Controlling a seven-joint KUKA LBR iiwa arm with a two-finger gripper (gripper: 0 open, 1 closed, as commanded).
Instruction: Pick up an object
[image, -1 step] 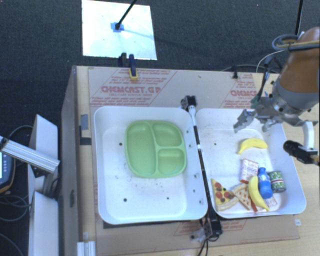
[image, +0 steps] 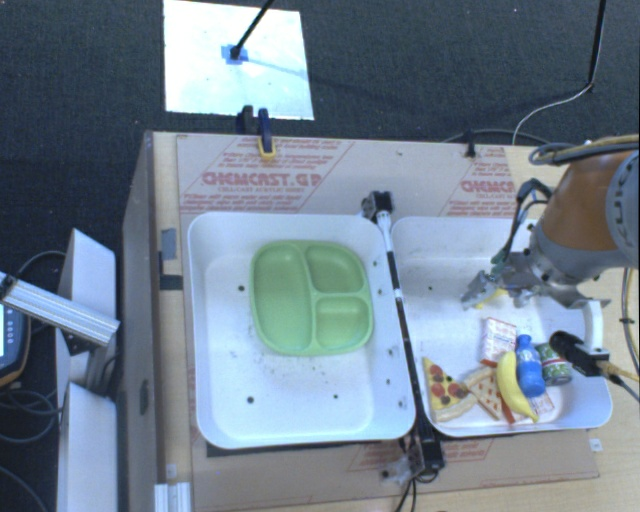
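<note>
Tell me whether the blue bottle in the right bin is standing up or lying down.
Lying down. The bottle rests on its side in the right bin, white cap pointing up the view, alongside the banana.

Looked like a robotics lab; KUKA arm (image: 590, 215) over a cardboard-topped bench (image: 300, 170) w/ two white bins (image: 215, 300); loose cables (image: 560, 100), dark carpet (image: 70, 100), aluminium rail (image: 60, 308) at left.

The arm (image: 590, 215) is running off the picture's right edge; the claw (image: 487, 287) is showing too blurred to read its fingers.
</note>
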